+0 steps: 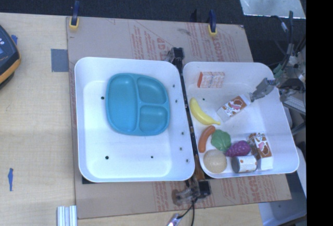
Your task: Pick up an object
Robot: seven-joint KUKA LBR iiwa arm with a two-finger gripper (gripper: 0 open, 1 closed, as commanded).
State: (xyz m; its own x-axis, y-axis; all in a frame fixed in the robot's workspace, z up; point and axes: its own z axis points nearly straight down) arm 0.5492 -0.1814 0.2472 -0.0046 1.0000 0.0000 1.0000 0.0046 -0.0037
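Observation:
The right bin (276, 115) holds several toy foods. An orange and white box (210, 79) lies near its far wall. A small carton (233, 107) lies tilted in the middle, with a yellow banana (202, 113) to its left. Along the near wall sit a red sausage (206, 138), a green vegetable (221, 140), purple grapes (239, 148), a beige ball (214, 161), a can (243, 163) and another carton (261, 148). My gripper (260, 89) comes in from the right edge, just right of the tilted carton, with nothing seen held in it.
The left bin (93, 162) contains a blue divided plate (138, 104). Both bins rest on cardboard (130, 37) held by clamps at the far edge. A yellow and black device (8, 58) sits at the far left of the bench.

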